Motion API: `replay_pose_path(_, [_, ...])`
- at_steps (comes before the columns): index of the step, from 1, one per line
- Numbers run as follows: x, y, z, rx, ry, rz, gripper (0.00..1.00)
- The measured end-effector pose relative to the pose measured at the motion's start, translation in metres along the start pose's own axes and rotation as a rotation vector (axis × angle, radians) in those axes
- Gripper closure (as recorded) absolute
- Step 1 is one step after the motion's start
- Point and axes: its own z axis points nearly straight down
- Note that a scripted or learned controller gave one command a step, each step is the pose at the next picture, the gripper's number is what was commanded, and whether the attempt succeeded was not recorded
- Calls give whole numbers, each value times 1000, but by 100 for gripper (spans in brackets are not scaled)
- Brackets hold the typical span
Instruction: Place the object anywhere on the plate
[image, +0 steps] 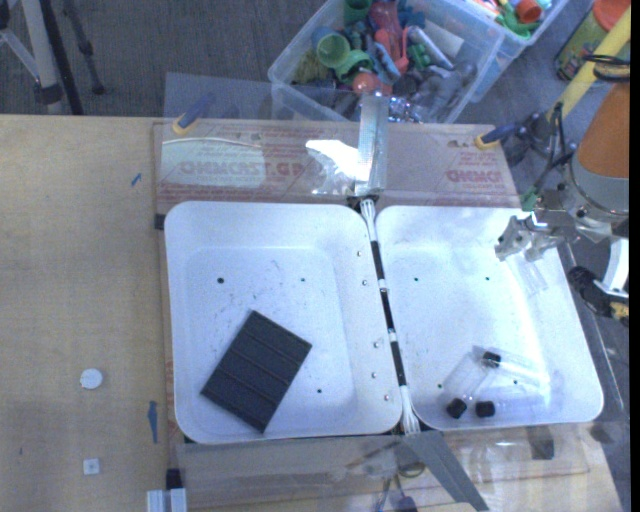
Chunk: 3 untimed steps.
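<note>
A dark, ribbed rectangular plate lies tilted on the floor of the left bin, towards its near left corner. The object is a clear plastic piece with small black ends. It rests in the right bin near the front edge. My gripper hangs over the right bin's far right side, well behind the object and apart from it. Nothing shows in it.
A strip of brown board with a metal bracket runs behind the bins. A clear tub of colourful toys stands further back. The wooden bench stretches to the left, bearing a small white disc.
</note>
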Motion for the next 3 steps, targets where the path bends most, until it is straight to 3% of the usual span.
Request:
replay_pose_path(1, [66, 51, -67, -3, 0, 130, 100])
replay_pose_path(2, [153, 49, -38, 4, 2, 243, 100])
replay_pose_path(3, [212, 52, -34, 0, 1, 344, 100])
